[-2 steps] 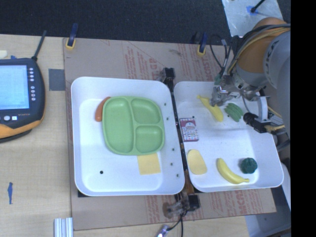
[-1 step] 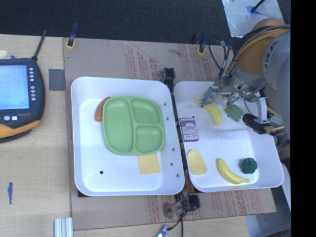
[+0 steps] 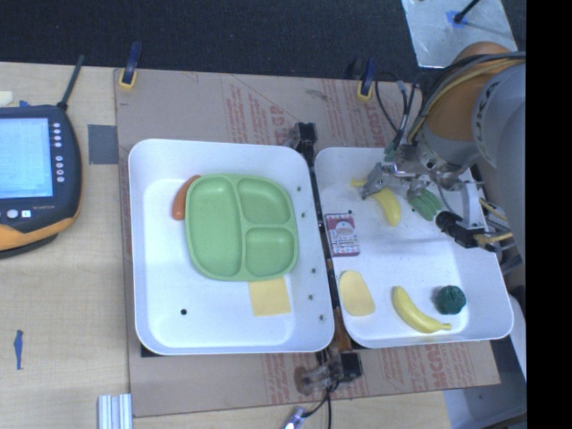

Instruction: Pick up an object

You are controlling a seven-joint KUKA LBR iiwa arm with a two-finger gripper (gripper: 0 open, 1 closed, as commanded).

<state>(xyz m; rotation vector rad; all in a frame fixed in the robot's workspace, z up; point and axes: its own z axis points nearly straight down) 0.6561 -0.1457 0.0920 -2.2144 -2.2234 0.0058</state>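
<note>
Gripper (image 3: 386, 186) near right bin's (image 3: 500, 329) far rim | grip unclear | small banana (image 3: 389, 206) just beside

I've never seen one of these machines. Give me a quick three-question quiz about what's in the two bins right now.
1. True or false: the green divided plate lies in the left bin.
2. How many bananas lie in the right bin? A) one B) two C) four
3. Fill in: the end effector hangs over the ___ bin, near a small banana.

Key: 1 true; 2 B; 3 right.
</note>
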